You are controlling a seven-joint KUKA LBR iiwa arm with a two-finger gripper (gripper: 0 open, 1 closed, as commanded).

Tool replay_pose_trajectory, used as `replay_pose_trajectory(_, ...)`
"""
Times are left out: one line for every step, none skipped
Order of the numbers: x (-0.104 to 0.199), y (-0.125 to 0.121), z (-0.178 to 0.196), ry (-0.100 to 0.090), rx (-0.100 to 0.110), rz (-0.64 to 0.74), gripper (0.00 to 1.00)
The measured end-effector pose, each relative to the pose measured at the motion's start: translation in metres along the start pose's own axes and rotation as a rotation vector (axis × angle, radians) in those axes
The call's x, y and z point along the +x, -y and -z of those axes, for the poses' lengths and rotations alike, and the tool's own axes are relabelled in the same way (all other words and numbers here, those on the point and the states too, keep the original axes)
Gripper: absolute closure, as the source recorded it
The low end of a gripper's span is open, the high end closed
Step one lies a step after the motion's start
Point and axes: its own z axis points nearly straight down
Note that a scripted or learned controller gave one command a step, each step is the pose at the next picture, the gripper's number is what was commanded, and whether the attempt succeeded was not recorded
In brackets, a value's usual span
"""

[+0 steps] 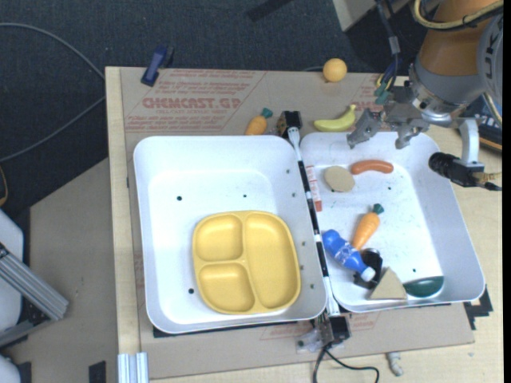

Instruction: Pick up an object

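- Dark carpet surrounds a cardboard-topped bench (200, 102), which carries two shallow white bins side by side.
- From where I stand, the left bin (160, 182) holds just a yellow divided plate (243, 260), so nothing there suits a two-finger grab.
- Over on the right, the right bin (447, 222) holds the likely targets, loosely scattered: a sausage (372, 167) near the far wall, a tan rounded piece (339, 179) just beside it, a carrot (366, 227) in the middle, and a crowded cluster at the near edge with a blue bottle (340, 250), a tan wedge (389, 285) and a dark green bowl-like thing (423, 286).
- Grey and orange, the arm (459, 38) reaches in from the right and hangs over the far rim of that bin.
- At its tip the gripper (385, 131) looks spread and empty, its two fingers apart, hovering just above and behind the sausage.
- My guess is that the sausage is the easiest pick: it is nearest and lies clear of its neighbours.
- To do it well, I would want the fingers set across its short width, centred along its length, then lowered straight until they straddle it before closing.
- Risk as I judge it: the bin wall is close behind, so a finger could catch the rim.
- A banana (335, 120) lies outside on the cardboard, better ignored.
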Motion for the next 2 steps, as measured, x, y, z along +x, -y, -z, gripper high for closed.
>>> replay_pose_trajectory(-0.014,0.079,-0.104,0.000,0.002,-0.002,0.00)
replay_pose_trajectory(-0.002,0.112,-0.149,-0.001,0.002,-0.001,0.00)
